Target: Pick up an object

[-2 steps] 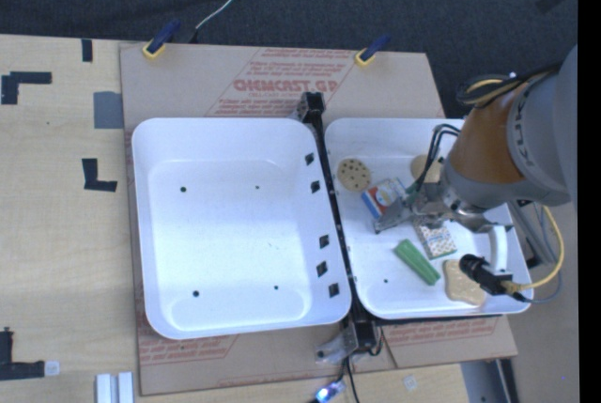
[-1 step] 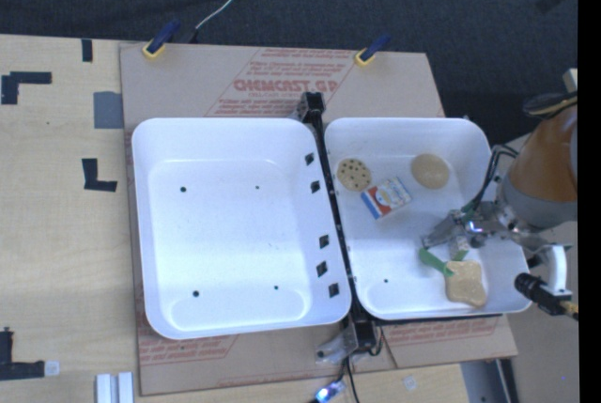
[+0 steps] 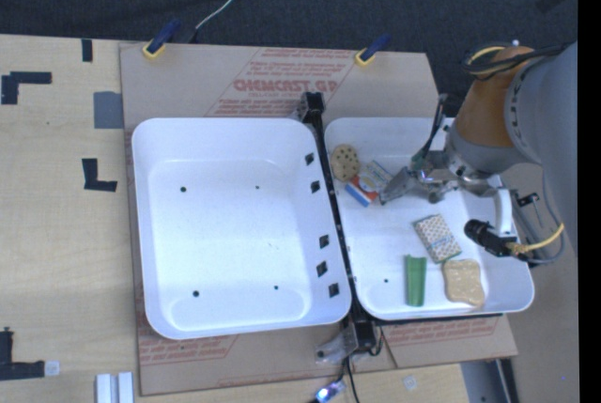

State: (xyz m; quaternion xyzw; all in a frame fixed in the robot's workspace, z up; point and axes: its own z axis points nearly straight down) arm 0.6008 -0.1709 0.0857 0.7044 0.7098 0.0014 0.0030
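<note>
While the gripper (image 3: 387, 192) reaches low into the right bin (image 3: 376, 298), its tips sit just beside a small red-and-blue object (image 3: 360, 194) near the divider, and I cannot tell how they stand. A round speckled cookie (image 3: 345, 161) lies just above, while a patterned packet (image 3: 437, 237), green stick (image 3: 415, 281) and tan sponge (image 3: 463, 282) lie nearer the front; the left bin (image 3: 150, 204) sits alongside.

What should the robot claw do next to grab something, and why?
Probably ease the gripper slightly lower and leftward onto the small blue-and-red item. Its tip hangs just right of that piece in the right bin, and nothing is visibly held.
</note>
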